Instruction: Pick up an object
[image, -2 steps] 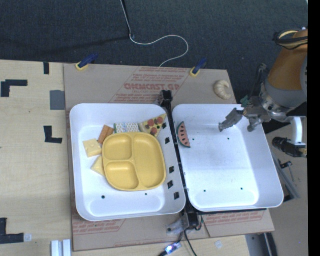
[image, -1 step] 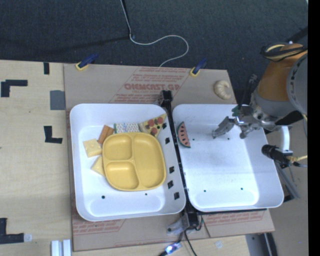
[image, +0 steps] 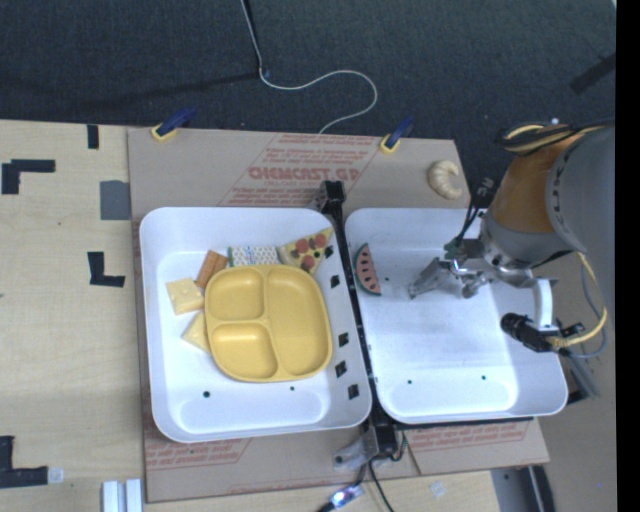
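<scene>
A dark carpeted floor lies beyond a light wooden bench (image: 60, 330), on which a cardboard sheet (image: 290, 170) carries two shallow white bins side by side. Red print on the cardboard near its far edge reads something like "CHEMCAST", with smaller lines under it too blurred to read. The grey arm with its orange band (image: 525, 190) reaches over the right bin (image: 470, 400), and the claw (image: 425, 283) hangs low over that bin's far half, pointing toward the divider between the bins; whether it touches the bin floor, and how wide it stands, I cannot tell, and nothing shows clearly in it. A watermelon slice toy (image: 367, 268) lies in the right bin against its left wall, near the far corner, a little apart from the claw tip. In the left bin (image: 200, 415) a yellow divided plate (image: 268, 322) takes up the middle, with small flat toy foods tucked around its far and left sides, among them a pizza slice (image: 310, 246) and pale cheese-like pieces (image: 186, 296). A beige lump (image: 447, 178) rests on the cardboard beyond the right bin's far edge.
</scene>
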